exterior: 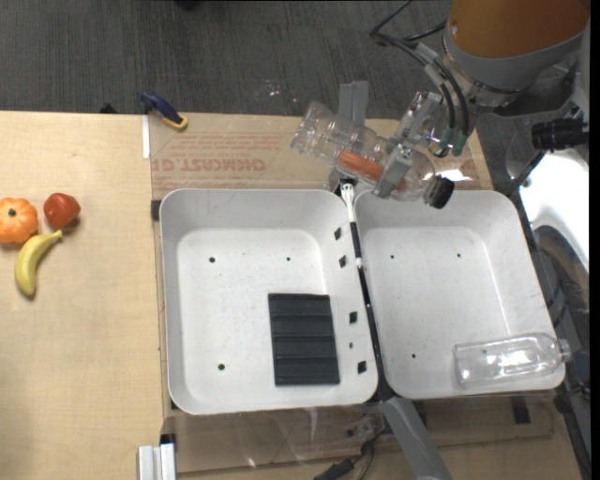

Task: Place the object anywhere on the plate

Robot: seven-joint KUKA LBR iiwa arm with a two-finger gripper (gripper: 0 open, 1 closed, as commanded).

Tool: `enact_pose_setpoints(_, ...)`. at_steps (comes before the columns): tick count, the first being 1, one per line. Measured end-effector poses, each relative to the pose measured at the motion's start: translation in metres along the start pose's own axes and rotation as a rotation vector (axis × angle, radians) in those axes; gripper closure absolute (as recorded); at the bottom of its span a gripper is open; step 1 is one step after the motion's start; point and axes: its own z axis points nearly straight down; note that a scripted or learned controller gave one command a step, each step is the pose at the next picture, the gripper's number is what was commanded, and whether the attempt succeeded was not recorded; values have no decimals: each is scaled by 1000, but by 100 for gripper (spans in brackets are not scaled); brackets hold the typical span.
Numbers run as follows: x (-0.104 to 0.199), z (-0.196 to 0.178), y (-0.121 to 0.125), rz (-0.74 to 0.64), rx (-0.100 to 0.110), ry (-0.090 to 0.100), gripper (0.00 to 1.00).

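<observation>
Arm: the grey arm with its orange band [511,23] came in from the far right and reached down toward the far edge of the bins.
Hand: the hand [389,173] hung above the far rim where the two bins met, tilted toward the left; a clear plastic bottle with an orange band [342,145] lay slanted at its tip, but the glare and see-through plastic kept me from telling whether the fingers were closed on it or how far apart they stood.
Bottle at hand: its body stretched left and far from the hand, over the brown cardboard sheet [234,155] beyond the bins.
Left bin: the shallow white left bin [187,244] carried a black ribbed rectangular plate [305,339], lying flat near the bin's near right part.
Right bin: the shallow white right bin [506,234] held a second clear plastic bottle [511,359] on its side in the near right corner, its neck pointing right against the wall.
Surface: the pale wooden surface [84,356] at the left bore an orange round fruit [16,221], a red round fruit [61,210] just beside it, and a yellow banana [32,262] touching them on the near side.
Far edge: a small blue-and-yellow clamp [164,110] lay at the far left corner of the cardboard.
</observation>
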Motion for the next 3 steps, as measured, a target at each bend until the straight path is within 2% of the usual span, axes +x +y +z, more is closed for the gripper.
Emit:
enact_pose_setpoints(1, -33, 2, -20, -167, 0, 0, 100)
enact_pose_setpoints(2, -66, 29, -17, -186, 0, 1, 100)
enact_pose_setpoints(3, -77, 19, -102, 20, 0, 2, 100)
